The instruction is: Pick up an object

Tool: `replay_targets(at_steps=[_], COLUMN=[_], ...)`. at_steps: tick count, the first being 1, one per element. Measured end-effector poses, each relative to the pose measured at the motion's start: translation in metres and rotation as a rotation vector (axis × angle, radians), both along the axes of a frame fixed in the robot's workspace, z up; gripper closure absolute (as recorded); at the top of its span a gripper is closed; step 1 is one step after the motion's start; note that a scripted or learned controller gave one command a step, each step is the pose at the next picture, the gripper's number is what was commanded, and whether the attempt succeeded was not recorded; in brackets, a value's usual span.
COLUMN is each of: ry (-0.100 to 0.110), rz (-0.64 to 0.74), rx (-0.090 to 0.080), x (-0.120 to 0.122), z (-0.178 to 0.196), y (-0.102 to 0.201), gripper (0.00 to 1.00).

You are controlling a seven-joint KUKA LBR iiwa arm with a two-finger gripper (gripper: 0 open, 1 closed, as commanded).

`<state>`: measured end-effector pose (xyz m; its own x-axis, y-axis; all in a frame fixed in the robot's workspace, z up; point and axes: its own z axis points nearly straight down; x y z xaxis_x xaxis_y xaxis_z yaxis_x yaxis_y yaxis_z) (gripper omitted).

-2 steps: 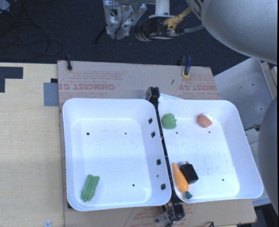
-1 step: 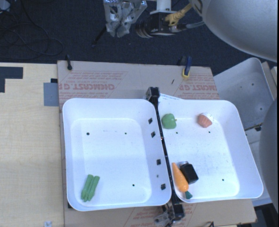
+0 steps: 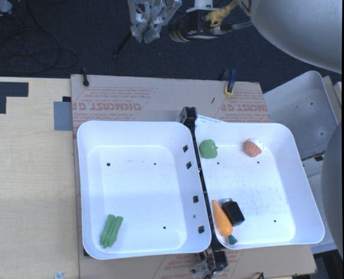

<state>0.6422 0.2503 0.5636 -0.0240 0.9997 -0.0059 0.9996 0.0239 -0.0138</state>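
Objects lie in both bins: green beans (image 3: 111, 231) left, carrot (image 3: 221, 215) right. Gripper (image 3: 150, 22) hangs beyond the bins; its jaw state is unclear.

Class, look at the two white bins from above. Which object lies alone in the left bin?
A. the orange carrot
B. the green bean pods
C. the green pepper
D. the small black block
B: the green bean pods lie alone near the front left corner of the left bin, while the other three objects sit in the right bin.
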Motion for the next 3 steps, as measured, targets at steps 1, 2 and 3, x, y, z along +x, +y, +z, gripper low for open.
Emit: replay_targets(at_steps=[1,2,3], ry=[0.0,-0.002,-0.008], rz=[0.007,0.014,0.02], rx=[0.0,0.0,0.002], x=[0.0,0.0,0.0], z=[0.009,0.018,0.027], y=[0.002,0.004,0.006], gripper=[1.0,1.0,1.0])
